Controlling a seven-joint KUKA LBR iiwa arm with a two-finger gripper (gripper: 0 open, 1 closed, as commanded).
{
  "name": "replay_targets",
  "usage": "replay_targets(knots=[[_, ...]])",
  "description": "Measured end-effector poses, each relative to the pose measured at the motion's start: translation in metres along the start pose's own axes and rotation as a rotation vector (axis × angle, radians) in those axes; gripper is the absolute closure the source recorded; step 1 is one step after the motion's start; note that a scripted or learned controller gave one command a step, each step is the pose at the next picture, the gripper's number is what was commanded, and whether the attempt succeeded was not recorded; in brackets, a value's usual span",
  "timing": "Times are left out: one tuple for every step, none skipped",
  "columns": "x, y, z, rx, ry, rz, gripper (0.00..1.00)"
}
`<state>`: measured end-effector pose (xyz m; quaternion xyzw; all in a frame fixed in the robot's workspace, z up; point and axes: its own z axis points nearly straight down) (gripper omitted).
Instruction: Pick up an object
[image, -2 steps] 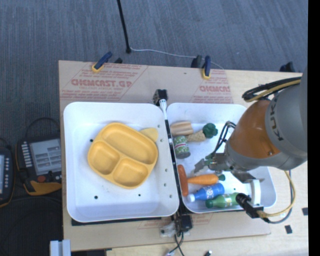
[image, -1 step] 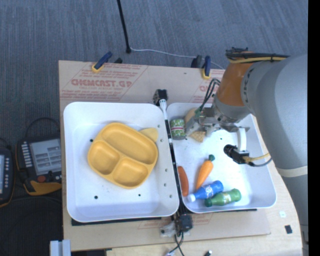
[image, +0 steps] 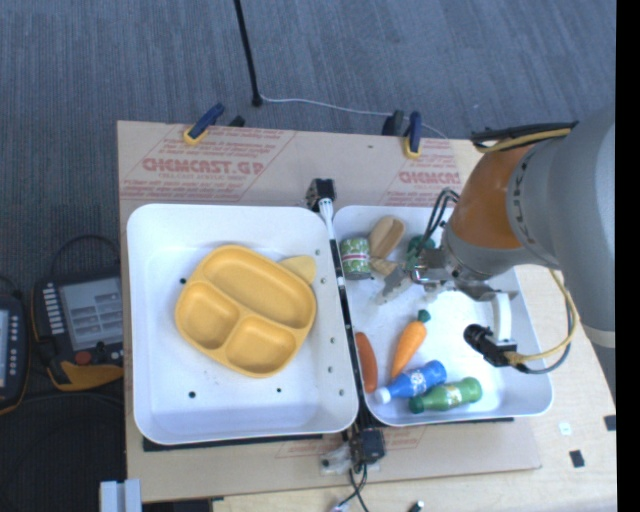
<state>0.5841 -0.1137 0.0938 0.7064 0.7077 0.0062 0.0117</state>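
Right bin (image: 535, 400) taken as the landmark for all positions. Contents: a toy carrot (image: 408, 345) lying at a slant near the bin's middle; a blue bottle (image: 416, 381) and a green bottle (image: 447, 395) side by side just below it toward the bin's near wall, close enough that they may be touching; an orange sausage-shaped piece (image: 366, 362) along the bin's left wall; a green-labelled can (image: 354, 257) in the far left corner with a tan wooden-looking piece (image: 385, 240) just beside it. Gripper (image: 398, 283) low over the bin's far half, between the can group and the carrot's leafy tip; its fingers look slightly parted with nothing between them, so nothing is grasped. No single target is fixed by the task; the carrot and the can are the nearest candidates. Left of the bin, the left bin (image: 150, 400) bears a yellow divided plate (image: 246, 310). Risks, as judged: descending here could close on bare floor between objects; a finger could strike the can or tan piece and shove them against the wall; the rounded carrot may roll or squirt out of a narrow pinch.
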Motion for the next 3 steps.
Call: replay_targets(knots=[[-0.005, -0.064, -0.002, -0.007, -0.003, 0.000, 0.00], [-0.006, -0.063, -0.013, -0.008, -0.004, 0.003, 1.00], [0.047, -0.098, -0.114, 0.027, 0.008, 0.001, 1.00]])
